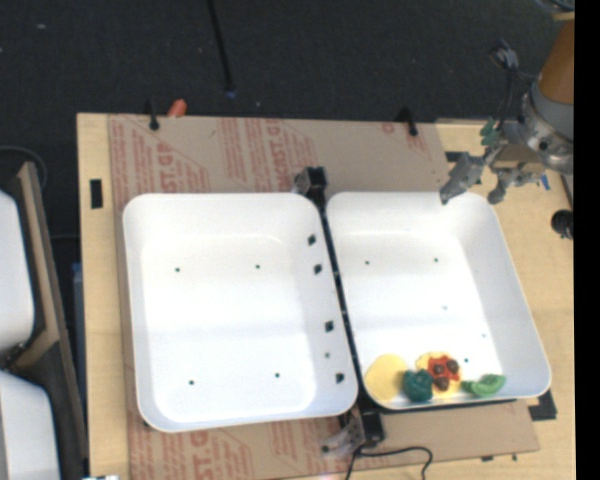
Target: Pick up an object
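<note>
The gripper (473,181) is hanging over the far right corner of the right bin (500,268), just above its rim, at the end of the grey arm (545,128) that is reaching in from the right. Its two fingers (454,184) are standing spread apart with nothing between them.

The objects are sitting well apart from it, clustered along the near wall of the right bin. A flat pale yellow disc (384,376) is lying at the left end of the row. A teal lump (417,386) is touching its right side. Behind that, a red and yellow toy (440,368) is resting. A small green piece (486,385) is lying at the right end, its long axis running roughly left to right along the wall.

The left bin (230,308) is sitting beside the right one on the counter (220,158).
</note>
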Available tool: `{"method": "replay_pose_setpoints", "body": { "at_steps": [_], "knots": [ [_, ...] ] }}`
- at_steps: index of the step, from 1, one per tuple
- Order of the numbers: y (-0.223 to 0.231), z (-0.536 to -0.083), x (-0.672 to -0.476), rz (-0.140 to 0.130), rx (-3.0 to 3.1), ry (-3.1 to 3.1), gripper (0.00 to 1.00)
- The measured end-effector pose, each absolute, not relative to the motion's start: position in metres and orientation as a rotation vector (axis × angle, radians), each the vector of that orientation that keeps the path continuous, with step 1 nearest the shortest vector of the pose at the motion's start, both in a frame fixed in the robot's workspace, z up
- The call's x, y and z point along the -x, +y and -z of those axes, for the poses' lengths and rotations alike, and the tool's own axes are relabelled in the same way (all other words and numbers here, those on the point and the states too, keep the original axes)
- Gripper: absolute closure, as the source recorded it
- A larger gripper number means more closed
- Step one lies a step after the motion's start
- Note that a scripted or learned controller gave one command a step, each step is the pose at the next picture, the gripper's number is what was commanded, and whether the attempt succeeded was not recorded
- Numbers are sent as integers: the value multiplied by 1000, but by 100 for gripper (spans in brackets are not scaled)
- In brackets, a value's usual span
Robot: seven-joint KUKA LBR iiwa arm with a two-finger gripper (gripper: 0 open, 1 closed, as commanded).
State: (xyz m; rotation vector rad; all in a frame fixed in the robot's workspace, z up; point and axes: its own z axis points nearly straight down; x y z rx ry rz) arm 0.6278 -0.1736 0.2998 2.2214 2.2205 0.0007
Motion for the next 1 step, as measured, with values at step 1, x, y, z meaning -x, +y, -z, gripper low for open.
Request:
{"method": "replay_pose_setpoints", "body": {
  "at_steps": [1],
  "knots": [
    [-173,-235,-565,4,-2226,2222,0]
  ]
}}
